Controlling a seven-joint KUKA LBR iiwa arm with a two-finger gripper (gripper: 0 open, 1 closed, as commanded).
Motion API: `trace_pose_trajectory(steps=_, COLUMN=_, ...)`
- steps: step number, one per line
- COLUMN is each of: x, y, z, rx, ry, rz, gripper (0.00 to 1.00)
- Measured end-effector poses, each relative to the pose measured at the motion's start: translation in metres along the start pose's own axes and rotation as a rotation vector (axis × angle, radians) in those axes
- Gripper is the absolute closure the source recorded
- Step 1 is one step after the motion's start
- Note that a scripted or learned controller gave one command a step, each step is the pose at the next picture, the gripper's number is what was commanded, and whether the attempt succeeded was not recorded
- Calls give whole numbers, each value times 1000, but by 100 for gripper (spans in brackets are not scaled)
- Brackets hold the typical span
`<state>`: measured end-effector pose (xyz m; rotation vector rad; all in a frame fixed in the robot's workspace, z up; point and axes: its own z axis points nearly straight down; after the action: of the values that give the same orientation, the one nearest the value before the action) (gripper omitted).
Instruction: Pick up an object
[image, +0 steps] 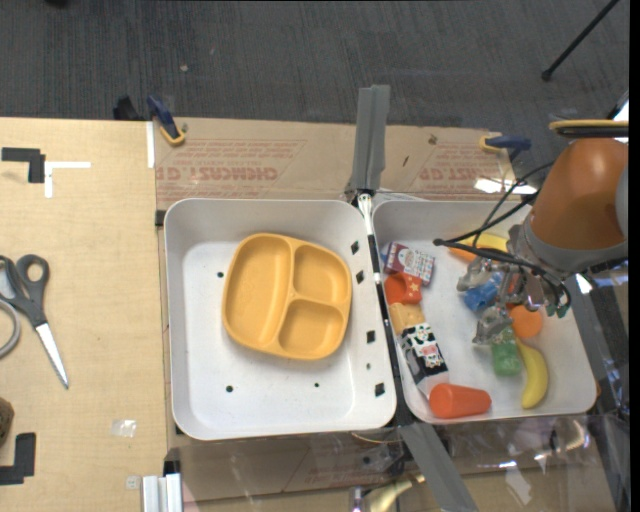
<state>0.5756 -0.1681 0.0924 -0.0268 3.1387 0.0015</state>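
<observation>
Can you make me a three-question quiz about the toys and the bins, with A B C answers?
1. Where is the yellow plate? A left bin B right bin C on the scissors
2. What colour is the banana? A blue B yellow C pink
3. How does the orange cup sit? A stacked on the plate B hanging from the arm C lying on its side

Answers: 1 A, it rests in the left bin. 2 B, it is yellow by the right bin's edge. 3 C, it lies on its side near that bin's front wall.
</observation>
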Motion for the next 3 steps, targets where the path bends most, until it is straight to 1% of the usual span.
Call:
trace_pose_trajectory(steps=1, x=24, y=8, z=0, rx=0, ry=1, rz=37, gripper=0)
trace_pose_trajectory(steps=2, x=49, y=18, z=0, rx=1, ry=1, rz=18, gripper=0)
trace_pose_trajectory(steps=3, x=-33, y=19, z=-1, rx=1, ry=-3, rz=16, gripper=0)
